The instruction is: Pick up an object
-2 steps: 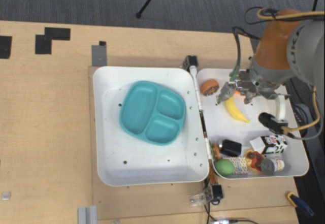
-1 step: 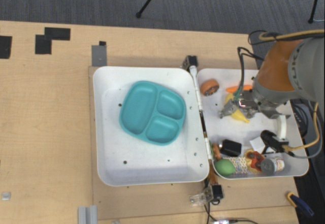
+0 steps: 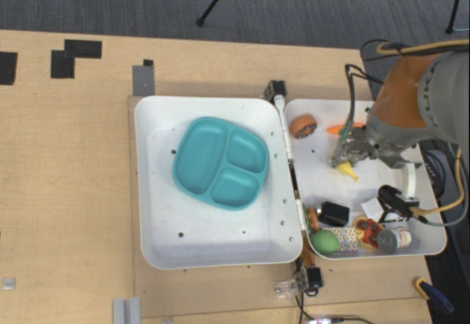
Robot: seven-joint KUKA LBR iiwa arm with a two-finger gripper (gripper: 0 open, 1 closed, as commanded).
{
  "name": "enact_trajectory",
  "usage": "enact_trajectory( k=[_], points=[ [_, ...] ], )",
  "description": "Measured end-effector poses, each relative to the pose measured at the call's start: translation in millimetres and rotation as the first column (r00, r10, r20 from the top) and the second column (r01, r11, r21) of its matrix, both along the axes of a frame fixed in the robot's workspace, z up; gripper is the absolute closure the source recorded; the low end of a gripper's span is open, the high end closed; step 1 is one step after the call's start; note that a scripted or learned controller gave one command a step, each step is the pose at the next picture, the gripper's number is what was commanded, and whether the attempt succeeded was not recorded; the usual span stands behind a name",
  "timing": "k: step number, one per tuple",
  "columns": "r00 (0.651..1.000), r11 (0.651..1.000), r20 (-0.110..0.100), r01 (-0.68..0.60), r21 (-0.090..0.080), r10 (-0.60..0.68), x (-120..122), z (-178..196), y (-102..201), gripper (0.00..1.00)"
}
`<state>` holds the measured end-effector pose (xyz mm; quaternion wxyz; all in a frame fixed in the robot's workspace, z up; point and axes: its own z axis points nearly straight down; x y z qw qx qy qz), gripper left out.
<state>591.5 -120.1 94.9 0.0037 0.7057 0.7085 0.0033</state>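
The gripper [image 3: 345, 159] is down in the right bin [image 3: 316, 183] over a yellow piece [image 3: 349, 170], nothing lifted yet, and I cannot tell how the jaws stand.

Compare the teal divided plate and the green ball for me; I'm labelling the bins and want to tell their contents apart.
The teal divided plate is flat, wide and split into three compartments; the green ball is small and round. The plate lies alone in the left bin; the ball sits crowded among other items at the near edge of the right bin. Both rest untouched, away from the gripper.
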Motion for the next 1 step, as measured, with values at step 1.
enact_trajectory(
  k=[1],
  points=[
    [1.000,1.000,-0.010,-0.002,0.001,0.002,-25.9,87.2,47.2,1.00]
  ],
)
